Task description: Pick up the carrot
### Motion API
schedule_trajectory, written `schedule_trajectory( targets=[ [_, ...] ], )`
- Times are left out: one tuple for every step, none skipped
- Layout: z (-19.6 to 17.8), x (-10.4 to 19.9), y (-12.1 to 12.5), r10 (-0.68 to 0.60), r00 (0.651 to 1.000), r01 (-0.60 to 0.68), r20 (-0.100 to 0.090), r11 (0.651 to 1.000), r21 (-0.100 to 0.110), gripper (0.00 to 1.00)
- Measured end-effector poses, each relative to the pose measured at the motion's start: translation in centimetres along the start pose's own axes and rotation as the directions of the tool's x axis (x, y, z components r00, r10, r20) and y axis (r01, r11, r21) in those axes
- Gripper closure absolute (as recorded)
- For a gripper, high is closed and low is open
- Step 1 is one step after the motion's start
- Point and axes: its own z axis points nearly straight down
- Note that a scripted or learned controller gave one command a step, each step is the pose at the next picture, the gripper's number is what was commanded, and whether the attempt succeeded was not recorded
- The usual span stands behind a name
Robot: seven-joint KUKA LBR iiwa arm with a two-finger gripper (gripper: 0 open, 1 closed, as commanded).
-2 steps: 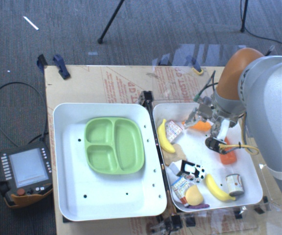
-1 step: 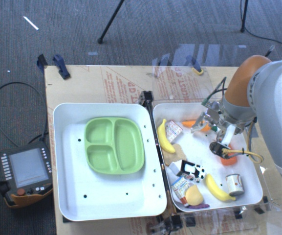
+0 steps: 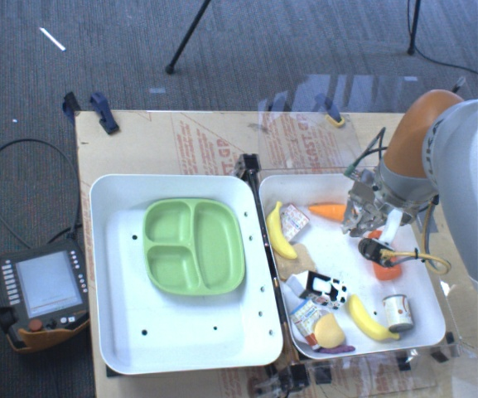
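The carrot (image 3: 328,212) is orange and lies on its side near the far edge of the right bin (image 3: 433,293), its thick end towards the arm. My gripper (image 3: 359,220) hangs just right of the carrot's thick end, low over the bin and close to or touching it. The carrot is not lifted. The grey arm with its orange band comes in from the right above the bin.
Also in the right bin: a banana (image 3: 280,235), a small packet (image 3: 294,220), a black-and-white toy (image 3: 327,288), a second banana (image 3: 369,320), a can (image 3: 397,312), a yellow fruit (image 3: 328,332) and an orange-red item (image 3: 385,269) below the wrist. A green divided plate (image 3: 195,245) sits in the left bin (image 3: 118,305).
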Motion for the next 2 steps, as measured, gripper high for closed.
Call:
schedule_trajectory(
  targets=[
    [0.10,-0.02,-0.04,-0.001,1.000,0.001,0.001,1.000,0.001,0.00],
    [-0.88,-0.03,-0.04,-0.003,1.000,0.003,0.000,1.000,0.005,1.00]
  ],
)
